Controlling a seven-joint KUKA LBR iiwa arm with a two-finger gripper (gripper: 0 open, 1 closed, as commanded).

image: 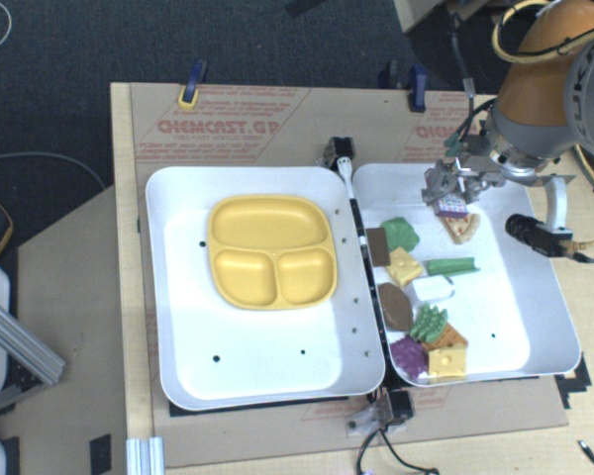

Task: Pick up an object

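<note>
My gripper (454,198) hangs over the far part of the right bin (535,305), at the end of the grey arm with its orange band (549,57). Right beneath it is a tan toast-like piece with a purple and white top (461,226); whether it is gripped or just lying on the bin floor I cannot make out. Left of it lie a green leafy piece (400,234) and a brown bar (377,246). Toward the near side come a yellow cheese wedge (405,265), a green stick (449,265) and a white block (434,288).
Near the right bin's front sit a brown oval (397,308), a green bunch (430,322), a purple piece (408,354) and a yellow block (447,362). The left bin (178,295) holds a yellow divided plate (272,249). A black cable end (535,234) juts in at the right.
</note>
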